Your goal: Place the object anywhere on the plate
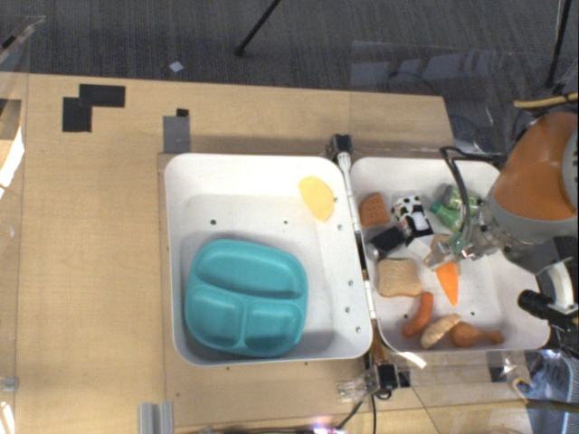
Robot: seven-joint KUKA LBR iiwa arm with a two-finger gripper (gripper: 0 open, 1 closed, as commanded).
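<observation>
A teal sectioned plate [244, 297] lies in the front of the left bin [194, 183]. A yellow flat piece [317, 196] rests near that bin's far right corner. My gripper [455, 247] hangs low over the right bin [525, 333], just above the broad end of an orange carrot [450, 284]. A green object [446, 211] sits just behind the gripper. Whether the gripper touches the carrot is unclear.
The right bin also holds a brown roll [373, 211], a black-and-white toy [412, 213], a black block [389, 239], a toast slice [399, 278], a sausage [419, 314] and tan pieces [457, 332]. The divider wall [357, 242] runs between the bins.
</observation>
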